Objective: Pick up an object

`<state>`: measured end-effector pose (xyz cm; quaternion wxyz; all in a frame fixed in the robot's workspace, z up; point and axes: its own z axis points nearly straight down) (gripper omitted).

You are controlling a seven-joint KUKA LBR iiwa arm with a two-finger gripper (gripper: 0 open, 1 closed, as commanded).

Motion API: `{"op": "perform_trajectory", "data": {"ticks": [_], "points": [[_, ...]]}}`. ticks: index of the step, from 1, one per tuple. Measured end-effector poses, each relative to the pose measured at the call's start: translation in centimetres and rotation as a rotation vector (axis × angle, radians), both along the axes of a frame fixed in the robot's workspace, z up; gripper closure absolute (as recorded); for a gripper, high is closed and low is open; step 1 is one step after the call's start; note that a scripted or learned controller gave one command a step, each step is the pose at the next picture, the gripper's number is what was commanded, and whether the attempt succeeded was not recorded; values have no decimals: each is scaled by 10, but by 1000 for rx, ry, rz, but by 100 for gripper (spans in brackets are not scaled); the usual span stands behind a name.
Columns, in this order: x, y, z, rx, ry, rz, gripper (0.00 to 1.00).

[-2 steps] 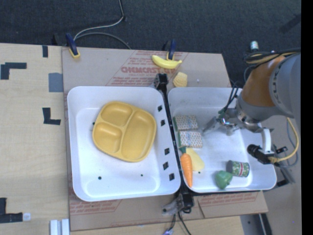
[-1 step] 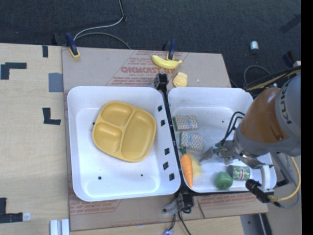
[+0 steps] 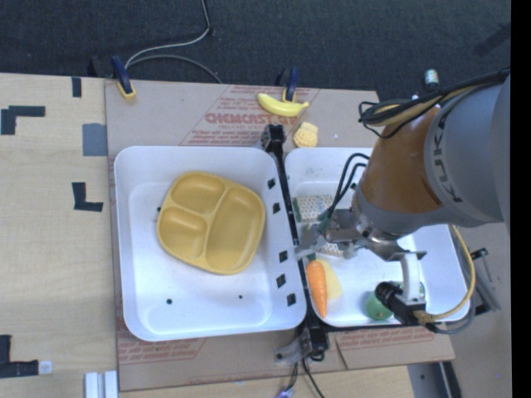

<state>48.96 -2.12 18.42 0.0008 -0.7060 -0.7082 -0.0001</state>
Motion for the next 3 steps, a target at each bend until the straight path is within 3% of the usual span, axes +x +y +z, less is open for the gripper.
{"op": "perform_trajectory", "data": {"ticks": [1,2,3], "points": [[56,-55,0,-3,0,-3,0],[76,-26,0,-1,1,-1,0],[115,-1,0,-1,0,-1,0]]}}
